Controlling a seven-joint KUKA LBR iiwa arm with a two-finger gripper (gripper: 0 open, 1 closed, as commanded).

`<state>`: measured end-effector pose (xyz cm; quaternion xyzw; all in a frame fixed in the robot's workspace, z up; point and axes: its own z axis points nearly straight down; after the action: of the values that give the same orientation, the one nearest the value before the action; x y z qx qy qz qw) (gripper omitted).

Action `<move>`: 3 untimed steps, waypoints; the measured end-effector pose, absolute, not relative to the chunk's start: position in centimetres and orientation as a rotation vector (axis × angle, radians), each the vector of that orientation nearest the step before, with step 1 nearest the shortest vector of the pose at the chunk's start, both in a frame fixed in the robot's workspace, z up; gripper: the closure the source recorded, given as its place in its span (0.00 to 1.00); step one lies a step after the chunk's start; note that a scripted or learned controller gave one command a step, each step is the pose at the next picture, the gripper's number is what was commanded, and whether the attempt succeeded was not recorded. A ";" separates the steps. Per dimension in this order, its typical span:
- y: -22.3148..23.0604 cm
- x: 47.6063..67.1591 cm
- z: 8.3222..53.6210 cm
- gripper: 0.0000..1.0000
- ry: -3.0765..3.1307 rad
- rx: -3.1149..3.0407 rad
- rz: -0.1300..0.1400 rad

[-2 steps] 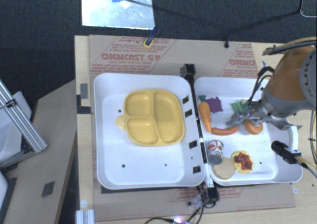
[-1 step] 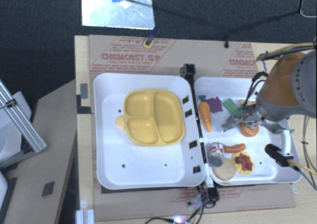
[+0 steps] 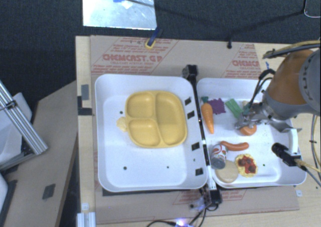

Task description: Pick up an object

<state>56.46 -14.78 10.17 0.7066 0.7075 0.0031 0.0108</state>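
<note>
Over right bin (image 3: 261,178), I see gripper (image 3: 246,120) low, touching orange round object (image 3: 247,130); cannot tell its state. Carrot (image 3: 207,116), purple piece (image 3: 216,105), green piece (image 3: 233,107) beside; sausage (image 3: 234,146) nearer. Left bin (image 3: 108,135) holds yellow divided plate (image 3: 153,119).

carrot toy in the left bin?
No. The carrot lies in the right bin; the left bin holds a yellow divided plate.

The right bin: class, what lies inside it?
The right bin holds a carrot, purple piece, green piece, sausage, can and pizza slice. The gripper partly covers an orange object.
</note>
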 end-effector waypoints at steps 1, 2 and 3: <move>-14.2 56.6 16.4 1.00 2.223 2.214 0.004; -14.0 55.9 22.3 1.00 2.222 2.212 0.007; -14.0 56.0 22.4 1.00 2.225 2.215 0.002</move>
<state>56.03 -13.97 22.44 0.7056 0.7086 0.0007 0.0010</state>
